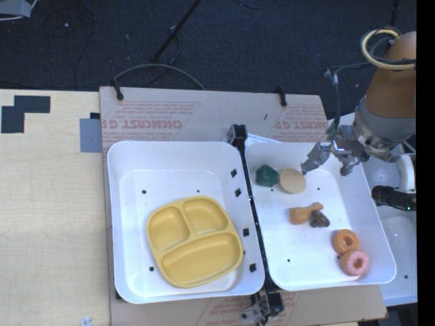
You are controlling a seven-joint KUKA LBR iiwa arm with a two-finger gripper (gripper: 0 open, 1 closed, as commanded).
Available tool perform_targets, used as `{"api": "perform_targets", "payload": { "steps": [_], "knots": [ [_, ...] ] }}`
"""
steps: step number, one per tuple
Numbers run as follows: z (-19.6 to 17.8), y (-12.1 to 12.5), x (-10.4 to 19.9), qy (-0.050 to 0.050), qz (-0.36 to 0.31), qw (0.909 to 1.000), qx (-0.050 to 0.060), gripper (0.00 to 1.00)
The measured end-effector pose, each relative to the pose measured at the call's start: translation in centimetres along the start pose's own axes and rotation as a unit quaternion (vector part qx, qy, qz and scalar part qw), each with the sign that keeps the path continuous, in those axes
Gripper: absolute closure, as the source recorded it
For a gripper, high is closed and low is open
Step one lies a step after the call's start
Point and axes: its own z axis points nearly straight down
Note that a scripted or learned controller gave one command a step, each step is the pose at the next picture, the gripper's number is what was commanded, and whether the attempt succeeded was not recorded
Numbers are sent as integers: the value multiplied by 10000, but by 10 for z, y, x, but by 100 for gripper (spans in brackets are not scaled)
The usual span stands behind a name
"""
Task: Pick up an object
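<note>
Arm poised over the right bin, nothing picked yet

The arm [387,87] hangs at the far right, gripper [329,160] spread wide and empty above the right bin [380,229]; the yellow tray [196,240] sits in the left bin [129,182]; tan disc [293,180] touches the green lump [267,176], so a drop there could nudge both; donuts [350,251] lie near

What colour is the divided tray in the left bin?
Yellow; the tray shows in the camera view.

glossy plastic bins [129,182], matt tray [195,241] (yellow)
</note>
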Motion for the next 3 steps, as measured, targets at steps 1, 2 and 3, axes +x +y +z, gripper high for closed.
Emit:
{"api": "perform_targets", "payload": {
  "steps": [1, 2, 3],
  "knots": [
    [-7, 2, 0, -9, -9, 10000, -64, 0],
    [57, -1, 4, -4, -8, 10000, -35, 0],
    [104, 6, 1, -6, -2, 10000, -41, 0]
  ]
}}
